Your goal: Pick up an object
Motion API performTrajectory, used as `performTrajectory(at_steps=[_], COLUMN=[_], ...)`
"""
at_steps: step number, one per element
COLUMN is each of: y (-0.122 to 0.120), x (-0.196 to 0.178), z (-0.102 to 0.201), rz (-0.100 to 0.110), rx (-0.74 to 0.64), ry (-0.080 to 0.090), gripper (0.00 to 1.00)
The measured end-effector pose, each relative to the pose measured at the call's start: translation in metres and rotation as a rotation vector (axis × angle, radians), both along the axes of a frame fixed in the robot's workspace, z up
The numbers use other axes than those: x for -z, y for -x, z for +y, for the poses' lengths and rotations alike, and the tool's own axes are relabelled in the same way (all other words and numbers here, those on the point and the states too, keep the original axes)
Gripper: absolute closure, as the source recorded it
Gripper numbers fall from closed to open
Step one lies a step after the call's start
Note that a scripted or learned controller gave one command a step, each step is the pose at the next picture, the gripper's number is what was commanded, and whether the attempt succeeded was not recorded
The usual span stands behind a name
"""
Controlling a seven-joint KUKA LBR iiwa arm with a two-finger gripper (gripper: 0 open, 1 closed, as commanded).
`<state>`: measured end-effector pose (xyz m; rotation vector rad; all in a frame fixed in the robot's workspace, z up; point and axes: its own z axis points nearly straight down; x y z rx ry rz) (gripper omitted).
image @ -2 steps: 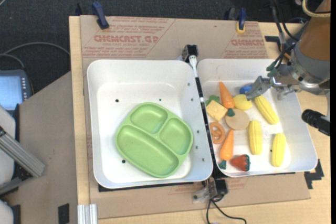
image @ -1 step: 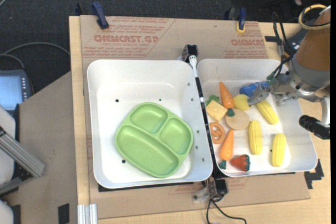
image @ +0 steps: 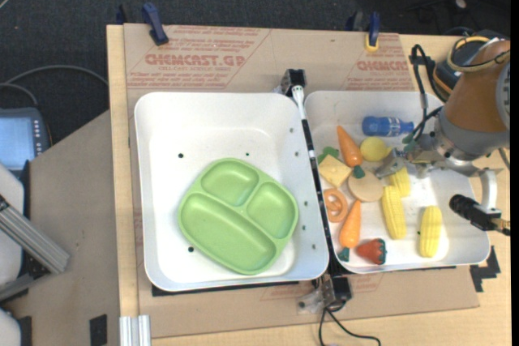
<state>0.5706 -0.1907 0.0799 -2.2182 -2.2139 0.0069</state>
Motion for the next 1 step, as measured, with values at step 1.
performTrajectory(at_steps=[1], y=[-0.0025], x=[-0.0153], z=[0.0002], rz=[-0.01], rx=[0.0], ry=[0.003], gripper=[1.0])
